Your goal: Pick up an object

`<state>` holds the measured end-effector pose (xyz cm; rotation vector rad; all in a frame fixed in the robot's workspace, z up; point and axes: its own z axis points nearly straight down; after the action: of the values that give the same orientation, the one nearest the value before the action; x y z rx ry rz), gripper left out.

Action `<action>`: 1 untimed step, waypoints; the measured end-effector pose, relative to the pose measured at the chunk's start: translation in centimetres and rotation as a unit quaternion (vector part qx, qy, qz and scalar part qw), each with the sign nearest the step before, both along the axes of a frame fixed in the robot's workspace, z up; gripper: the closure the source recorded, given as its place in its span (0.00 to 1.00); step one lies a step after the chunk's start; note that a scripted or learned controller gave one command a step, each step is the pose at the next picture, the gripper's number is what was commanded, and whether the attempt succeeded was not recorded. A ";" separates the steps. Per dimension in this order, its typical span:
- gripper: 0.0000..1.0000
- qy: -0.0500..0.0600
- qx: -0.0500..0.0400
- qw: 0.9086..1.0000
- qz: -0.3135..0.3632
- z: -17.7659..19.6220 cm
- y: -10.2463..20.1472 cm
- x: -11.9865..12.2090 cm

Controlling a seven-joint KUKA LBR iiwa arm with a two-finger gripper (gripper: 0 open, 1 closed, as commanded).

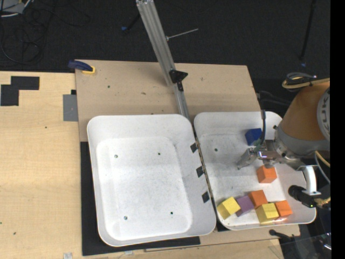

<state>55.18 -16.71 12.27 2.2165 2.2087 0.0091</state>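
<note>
Pale wood covers the tabletop, with black floor and loose cables beyond its far edge. Two shallow white bins sit side by side on it: the left bin and the right bin, their inner rims touching. A slanted metal rail rises from behind the seam between them.

From the right the grey and orange arm reaches over the right bin. Its hand hangs low over the bin floor — whether the fingers are spread or pressed together I cannot tell at this angle. An orange block lies just below the hand, close to it; contact is not clear. A blue block sits just behind the hand, near the bin's far wall.

Along the near rim lies a cluster — a yellow block, a purple block, a second orange block, another yellow block and a third orange block.
</note>
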 end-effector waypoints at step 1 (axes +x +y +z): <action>0.00 0.004 0.002 1.000 -0.001 -0.8 0.1 -0.2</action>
<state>54.99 -16.59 11.44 2.2238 2.2136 0.0037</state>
